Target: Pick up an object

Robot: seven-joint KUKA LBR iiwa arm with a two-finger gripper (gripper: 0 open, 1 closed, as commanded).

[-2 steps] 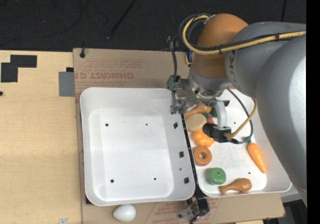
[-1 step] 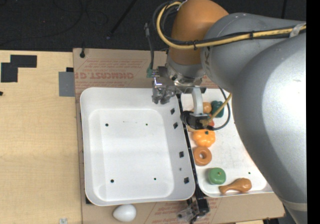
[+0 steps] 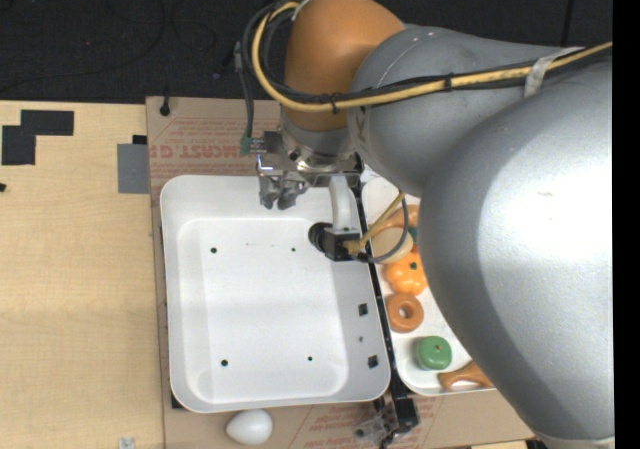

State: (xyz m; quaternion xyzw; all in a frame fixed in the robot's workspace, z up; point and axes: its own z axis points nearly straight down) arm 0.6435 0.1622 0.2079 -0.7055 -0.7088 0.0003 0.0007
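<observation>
**White bin bare under the fingers; objects sit in the right bin**

White plastic lies beneath the gripper [image 3: 280, 195], near the left bin's [image 3: 190, 377] far rim. I cannot tell whether its fingers are parted. The orange pumpkin [image 3: 406, 275], brown ring [image 3: 405, 314] and green piece [image 3: 433, 352] crowd the right bin [image 3: 400, 369]; cross the divider high, then descend centred.

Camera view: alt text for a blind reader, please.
The gripper hangs over the far rim of the left bin. The right bin has a small pumpkin, a ring and a green piece.
</observation>
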